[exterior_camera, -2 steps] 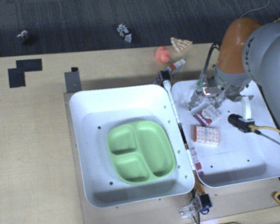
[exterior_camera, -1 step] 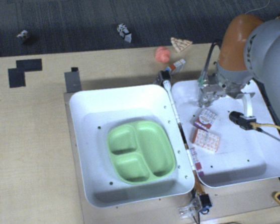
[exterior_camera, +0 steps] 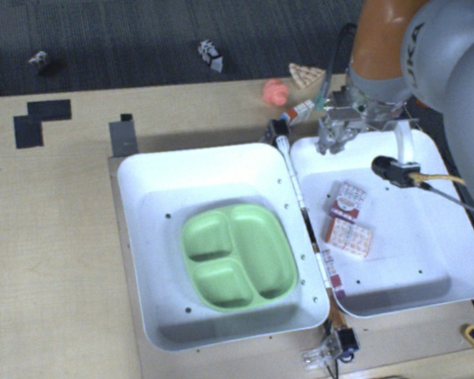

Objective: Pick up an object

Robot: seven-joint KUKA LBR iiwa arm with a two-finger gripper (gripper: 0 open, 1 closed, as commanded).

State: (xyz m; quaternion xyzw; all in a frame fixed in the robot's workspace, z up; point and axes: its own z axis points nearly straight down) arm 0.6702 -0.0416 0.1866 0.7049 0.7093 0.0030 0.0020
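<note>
Your gripper (exterior_camera: 334,140) hangs over the right bin's (exterior_camera: 454,282) far-left corner; I can't tell how it's set. The red-and-white packet (exterior_camera: 347,221) lies mid-bin, well apart. Left bin (exterior_camera: 163,322) holds a green tray (exterior_camera: 237,257).

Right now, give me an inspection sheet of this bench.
Surface: wooden bench bearing left bin and right bin.
Job's things: green divided tray in left bin; two small patterned packets in right bin.
Clutter: pink ball and wedge-shaped piece behind the bins.
Grippers: gripper over right bin's far edge; jaws unclear.
Cables: yellow cable over right bin.
Surroundings: dark floor with scattered bits.
</note>
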